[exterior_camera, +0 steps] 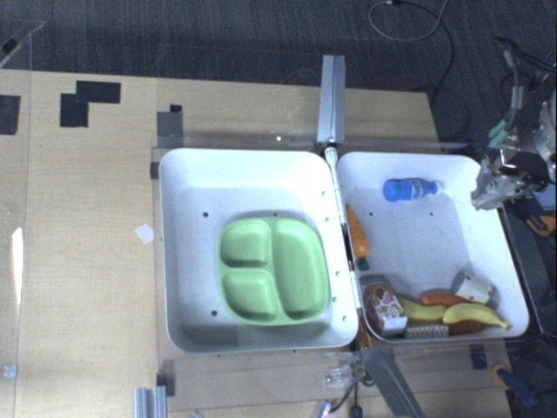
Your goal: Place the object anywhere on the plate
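You can't really make out the gripper (493, 190) at the right bin's (435, 233) far right rim; it's a blurry grey lump, and the arm (531, 138) behind it gets chopped off by the frame's right side. The pile in that bin's near corner overlaps: the banana (474, 316) covers part of something red-orange (444, 300), and the brown packet's (385, 307) label is unreadable.

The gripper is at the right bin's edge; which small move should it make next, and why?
Probably it should move left and down toward the blue bottle. The gripper sits above the right bin rim with nothing visibly between its fingers, the green plate in the left bin bears nothing, and the bottle lies nearest, apart from other items.
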Robot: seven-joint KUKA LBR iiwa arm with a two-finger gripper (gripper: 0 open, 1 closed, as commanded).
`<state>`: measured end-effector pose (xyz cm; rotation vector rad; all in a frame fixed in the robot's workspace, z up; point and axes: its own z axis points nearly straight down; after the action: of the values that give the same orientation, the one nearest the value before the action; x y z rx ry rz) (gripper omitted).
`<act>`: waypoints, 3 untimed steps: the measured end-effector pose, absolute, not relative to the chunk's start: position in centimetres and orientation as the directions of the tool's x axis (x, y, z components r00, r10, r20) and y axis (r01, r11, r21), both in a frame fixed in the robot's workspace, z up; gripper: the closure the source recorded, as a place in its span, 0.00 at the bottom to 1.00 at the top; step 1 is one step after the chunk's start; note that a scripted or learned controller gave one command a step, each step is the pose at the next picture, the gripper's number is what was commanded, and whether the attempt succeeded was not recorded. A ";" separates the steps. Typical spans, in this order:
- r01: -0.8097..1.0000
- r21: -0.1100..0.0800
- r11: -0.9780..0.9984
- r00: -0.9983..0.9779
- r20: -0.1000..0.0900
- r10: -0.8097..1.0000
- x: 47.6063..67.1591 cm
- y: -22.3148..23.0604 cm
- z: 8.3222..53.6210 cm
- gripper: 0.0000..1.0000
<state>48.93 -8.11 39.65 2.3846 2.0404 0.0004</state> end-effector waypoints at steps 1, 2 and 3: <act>0.995 -0.001 -0.100 0.100 -0.001 0.995 53.7 -5.3 30.3 1.00; 0.959 -0.001 -0.282 0.282 -0.001 0.959 63.4 -3.7 27.2 1.00; 0.925 0.000 -0.380 0.380 0.000 0.925 67.0 -2.4 25.8 1.00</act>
<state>66.98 -2.43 25.76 2.6095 1.7486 -0.0002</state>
